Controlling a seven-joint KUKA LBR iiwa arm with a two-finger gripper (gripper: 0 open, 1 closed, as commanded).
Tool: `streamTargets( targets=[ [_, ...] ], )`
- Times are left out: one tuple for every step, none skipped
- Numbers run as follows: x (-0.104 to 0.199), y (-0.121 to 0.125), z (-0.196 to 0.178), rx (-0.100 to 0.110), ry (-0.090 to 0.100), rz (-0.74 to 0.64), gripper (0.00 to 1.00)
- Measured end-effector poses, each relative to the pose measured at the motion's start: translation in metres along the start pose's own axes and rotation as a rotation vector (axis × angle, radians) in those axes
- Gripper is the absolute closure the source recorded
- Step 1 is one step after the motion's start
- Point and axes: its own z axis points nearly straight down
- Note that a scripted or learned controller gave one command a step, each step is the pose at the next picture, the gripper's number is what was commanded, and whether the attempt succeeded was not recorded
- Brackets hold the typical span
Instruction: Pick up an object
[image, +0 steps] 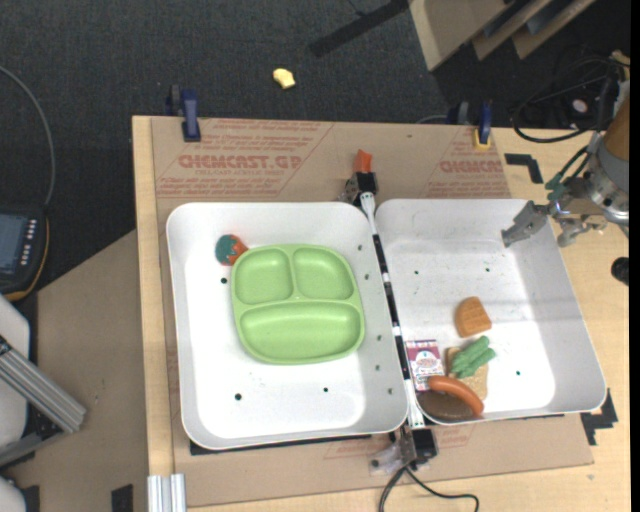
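From the overhead camera I see two white bins side by side on the bench. The left bin (200, 330) holds a green divided plate (297, 302) lying flat near its middle, and a small round red and teal thing (230, 249) sits just beside the plate's far left corner.

In the right bin (540, 290) the items cluster at the near left corner: an orange lump (472, 316) a bit toward the middle, a green piece (470, 357) just near of it, a small pink and white packet (423, 360) against the left wall, and a brown and red sausage-like thing (452, 396) at the near edge, touching or overlapping the green piece. I can't tell exactly what the brown thing is.

The gripper (540, 222) hangs over the far right corner of the right bin, well apart from the cluster. Its fingers (520, 226) look spread apart with nothing between them, though the wrist hides part of them.

A yellow scrap (284, 77) lies on the dark floor beyond the bench.
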Motion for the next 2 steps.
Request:
streamTargets(
  targets=[
    [0.067, -0.027, 0.073, 0.009, 0.006, -0.004, 0.0],
    [0.082, -0.067, 0.123, 0.008, 0.003, 0.001, 0.0]
  ],
)
